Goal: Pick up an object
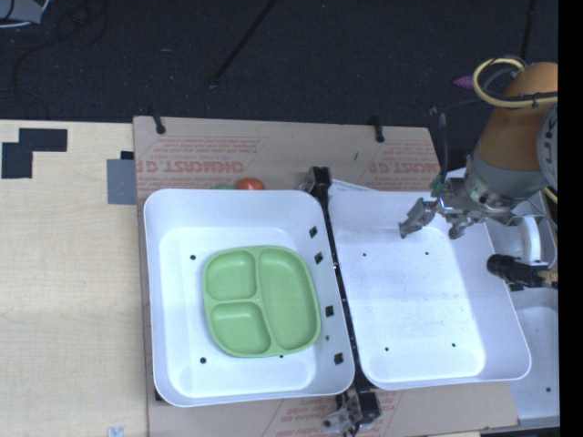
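A light green plate (261, 299) with three compartments lies flat in the left bin (173, 371). My gripper (430, 229) hangs over the far right part of the right bin (428, 353), well away from the plate. Its two fingers are spread apart and open, with nothing between them. The arm comes in from the right edge of the view.
A small orange-red object (249, 185) lies on the cardboard just behind the left bin's far rim, with a bit of green beside it. A black divider (330, 271) runs between the two bins. Wooden bench surface lies to the left.
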### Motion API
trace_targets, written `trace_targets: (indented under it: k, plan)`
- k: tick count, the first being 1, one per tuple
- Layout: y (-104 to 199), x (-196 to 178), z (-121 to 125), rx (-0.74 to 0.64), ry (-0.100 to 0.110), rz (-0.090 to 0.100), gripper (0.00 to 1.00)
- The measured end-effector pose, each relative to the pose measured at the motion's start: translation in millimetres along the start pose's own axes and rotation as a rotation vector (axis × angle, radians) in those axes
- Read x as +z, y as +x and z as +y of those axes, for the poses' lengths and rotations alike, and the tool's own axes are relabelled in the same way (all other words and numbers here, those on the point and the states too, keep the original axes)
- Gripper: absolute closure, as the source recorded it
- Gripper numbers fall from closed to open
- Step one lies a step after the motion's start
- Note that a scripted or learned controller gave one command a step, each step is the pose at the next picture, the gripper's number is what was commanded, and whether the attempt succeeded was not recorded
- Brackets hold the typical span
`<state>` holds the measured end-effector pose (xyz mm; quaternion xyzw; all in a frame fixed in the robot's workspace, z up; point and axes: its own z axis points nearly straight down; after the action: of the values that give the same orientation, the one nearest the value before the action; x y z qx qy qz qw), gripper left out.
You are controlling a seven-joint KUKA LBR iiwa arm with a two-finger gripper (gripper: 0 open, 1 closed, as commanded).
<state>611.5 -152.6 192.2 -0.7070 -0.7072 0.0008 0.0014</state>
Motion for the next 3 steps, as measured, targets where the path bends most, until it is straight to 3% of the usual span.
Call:
trace_targets:
  k: [2, 3]
  plan:
    - [11, 108, -1, -0.001, 0.003, 0.0, 0.0]
    - [11, 95, -1, 0.0, 0.001, 0.0, 1.0]
